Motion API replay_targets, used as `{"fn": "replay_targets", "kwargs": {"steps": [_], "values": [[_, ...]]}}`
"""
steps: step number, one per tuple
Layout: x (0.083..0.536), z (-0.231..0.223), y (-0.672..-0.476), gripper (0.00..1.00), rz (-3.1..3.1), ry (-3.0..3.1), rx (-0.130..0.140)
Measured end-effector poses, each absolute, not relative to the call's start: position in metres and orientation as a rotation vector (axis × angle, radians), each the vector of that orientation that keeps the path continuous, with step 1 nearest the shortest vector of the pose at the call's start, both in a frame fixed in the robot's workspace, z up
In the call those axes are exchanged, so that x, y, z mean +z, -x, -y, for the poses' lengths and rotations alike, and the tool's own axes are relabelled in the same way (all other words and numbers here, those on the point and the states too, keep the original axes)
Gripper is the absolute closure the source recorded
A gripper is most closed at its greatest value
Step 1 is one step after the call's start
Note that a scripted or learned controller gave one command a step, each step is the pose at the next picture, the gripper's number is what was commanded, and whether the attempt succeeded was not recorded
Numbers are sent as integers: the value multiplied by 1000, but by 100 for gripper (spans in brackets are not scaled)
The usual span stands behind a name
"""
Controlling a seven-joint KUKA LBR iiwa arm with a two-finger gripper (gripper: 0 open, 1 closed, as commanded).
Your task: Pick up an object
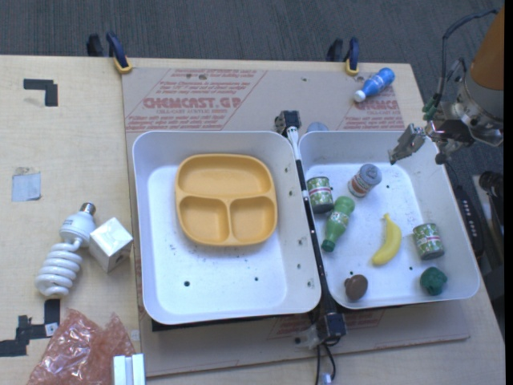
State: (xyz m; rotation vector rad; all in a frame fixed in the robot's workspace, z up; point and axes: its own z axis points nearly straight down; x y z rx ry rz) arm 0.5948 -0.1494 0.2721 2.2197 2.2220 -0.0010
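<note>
Gripper [422, 144], fingers apart and holding nothing, hangs over the right bin's [449, 207] far right corner. Open floor lies beneath. Banana [388, 241] lies mid-bin, long axis running near to far, well apart from the green bottle [337, 224]. Yellow tray [226, 199] occupies the left bin [152, 239].

Dark grey carpet [240, 10], pale wooden bench [56, 147]

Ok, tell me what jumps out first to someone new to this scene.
The yellow divided tray dominates the left bin. The right bin holds a scatter of small items, notably a yellow banana and a green bottle. The gripper hovers over that bin's upper right corner.
</note>
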Motion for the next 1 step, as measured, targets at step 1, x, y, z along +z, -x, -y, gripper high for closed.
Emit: {"fn": "replay_targets", "kwargs": {"steps": [1], "values": [[133,163,-546,0,-2220,-2223,-1]]}}
